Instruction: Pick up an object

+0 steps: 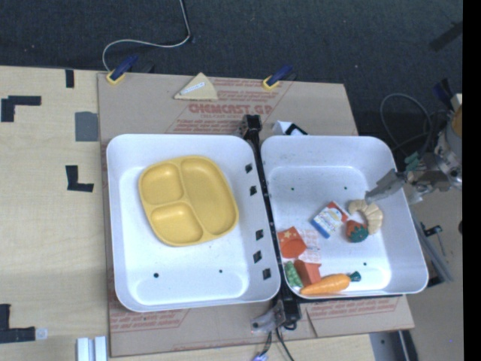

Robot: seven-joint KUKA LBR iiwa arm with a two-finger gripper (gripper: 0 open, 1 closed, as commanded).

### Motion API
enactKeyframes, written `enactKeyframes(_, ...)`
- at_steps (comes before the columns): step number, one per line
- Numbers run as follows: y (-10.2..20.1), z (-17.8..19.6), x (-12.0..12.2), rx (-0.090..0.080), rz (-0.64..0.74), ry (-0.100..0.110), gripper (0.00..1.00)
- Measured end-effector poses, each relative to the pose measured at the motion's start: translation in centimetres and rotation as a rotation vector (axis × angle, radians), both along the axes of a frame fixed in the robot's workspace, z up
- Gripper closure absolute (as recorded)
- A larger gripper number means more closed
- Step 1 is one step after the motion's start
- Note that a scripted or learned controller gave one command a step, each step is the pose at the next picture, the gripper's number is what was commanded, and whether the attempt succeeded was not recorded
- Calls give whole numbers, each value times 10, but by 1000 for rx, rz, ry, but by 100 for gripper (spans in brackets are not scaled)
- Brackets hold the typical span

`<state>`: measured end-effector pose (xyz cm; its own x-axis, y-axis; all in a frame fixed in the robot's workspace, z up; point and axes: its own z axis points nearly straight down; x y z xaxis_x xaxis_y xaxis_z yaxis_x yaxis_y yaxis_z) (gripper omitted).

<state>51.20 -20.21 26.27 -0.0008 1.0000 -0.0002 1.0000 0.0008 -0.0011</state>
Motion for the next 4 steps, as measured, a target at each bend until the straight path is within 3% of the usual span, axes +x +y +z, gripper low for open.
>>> enactKeyframes(1, -21, -130, 31, 2, 0, 4, 0)
enactKeyframes(2, 28, -175, 6, 0, 1, -3, 0)
enactKeyframes(3, 27, -165, 6, -4, 0, -7, 100)
enactKeyframes(4, 151, -78, 17, 2, 3, -1, 100)
